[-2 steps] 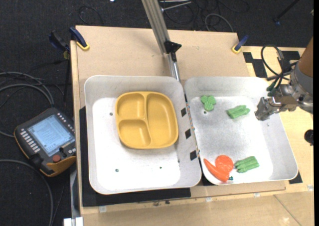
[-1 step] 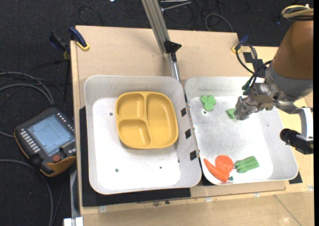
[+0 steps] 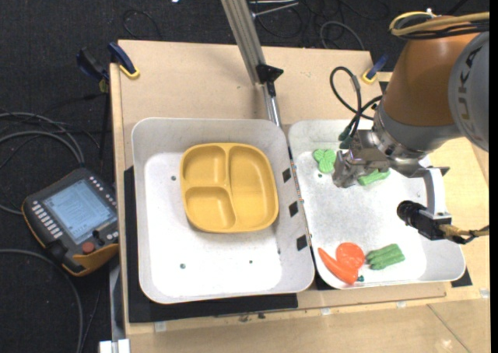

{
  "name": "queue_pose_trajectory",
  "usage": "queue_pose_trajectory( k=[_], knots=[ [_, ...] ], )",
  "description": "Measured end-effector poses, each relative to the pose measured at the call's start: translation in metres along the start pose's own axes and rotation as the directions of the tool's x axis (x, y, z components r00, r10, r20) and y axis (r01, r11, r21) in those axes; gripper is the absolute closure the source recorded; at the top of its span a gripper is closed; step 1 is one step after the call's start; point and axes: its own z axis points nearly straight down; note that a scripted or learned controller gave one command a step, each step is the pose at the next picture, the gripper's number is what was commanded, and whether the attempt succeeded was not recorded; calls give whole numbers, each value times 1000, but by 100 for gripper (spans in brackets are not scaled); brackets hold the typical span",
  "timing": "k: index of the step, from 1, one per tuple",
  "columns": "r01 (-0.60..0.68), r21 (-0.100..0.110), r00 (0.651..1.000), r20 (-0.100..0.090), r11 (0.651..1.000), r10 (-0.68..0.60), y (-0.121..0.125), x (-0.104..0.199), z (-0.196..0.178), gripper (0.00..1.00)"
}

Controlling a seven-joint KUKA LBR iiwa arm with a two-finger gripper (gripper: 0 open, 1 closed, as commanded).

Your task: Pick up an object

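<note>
The grey arm with the orange band (image 3: 424, 71) reaches in from the right and bends down over the right shallow white bin (image 3: 436, 270). Its two-finger gripper (image 3: 348, 175) is low in the upper left part of this bin, just beside a small green plastic toy (image 3: 324, 160) with a rounded, leafy shape. A second green piece (image 3: 376, 176) lies directly at the gripper, on its right side, and is partly covered by the metal of the wrist. Whether the gripper is open, closed or gripping something I cannot tell, because the wrist hides that part from above.

In the lower part of the same bin there are three more objects, close together. An orange-red round plastic toy (image 3: 349, 254) (it looks like a tomato) touches an orange carrot-shaped toy (image 3: 336, 267) that lies slanted toward the front edge. Just to the right of them is a green ribbed toy (image 3: 385, 256), long in shape, near the round one but well apart from the gripper.

The left shallow white bin (image 3: 156, 188) holds a yellow plastic plate with three compartments (image 3: 229, 187), which lies flat near the middle of the bin and a little turned. A black camera unit on a white bracket (image 3: 424, 218) hangs beside the wrist over the right side of the right bin. Both bins stand on a light wooden bench (image 3: 187, 79). On the dark floor to the left lies a control pendant with a screen and an orange frame (image 3: 74, 221).
</note>
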Motion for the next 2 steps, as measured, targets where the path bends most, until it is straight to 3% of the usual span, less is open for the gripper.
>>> queue_pose_trajectory(
  k=[2],
  knots=[
    [0, -4, 1000, 0, 1000, 0, 32, 108, 0, 100]
  ],
)
